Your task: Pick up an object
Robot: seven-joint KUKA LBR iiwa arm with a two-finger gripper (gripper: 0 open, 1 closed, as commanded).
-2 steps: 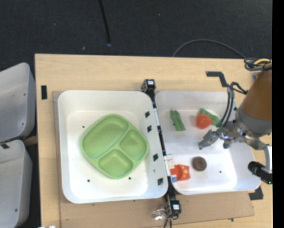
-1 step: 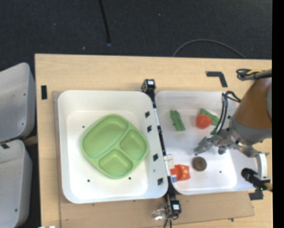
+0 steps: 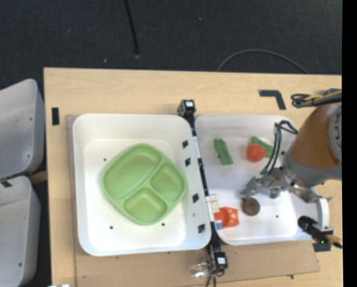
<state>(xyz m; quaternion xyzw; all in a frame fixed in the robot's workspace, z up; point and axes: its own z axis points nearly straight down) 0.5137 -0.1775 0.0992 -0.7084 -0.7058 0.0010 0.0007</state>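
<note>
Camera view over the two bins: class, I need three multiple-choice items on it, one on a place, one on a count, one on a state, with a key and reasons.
1. Where does the green divided plate lie?
A. in the left bin
B. in the right bin
C. on the bare bench

2. How many compartments does that plate have?
A. two
B. three
C. five

3. How does the tool stand to the brown round object?
A. it has lifted it over the left bin
B. it is low in the right bin, just above it
C. it is parked over the bench, outside both bins

Key: 1 A, the plate rests on the left bin floor. 2 B, one long well and two smaller ones show. 3 B, the tool sits inside the right bin, with the brown object lying on the floor beside its tip.
</note>
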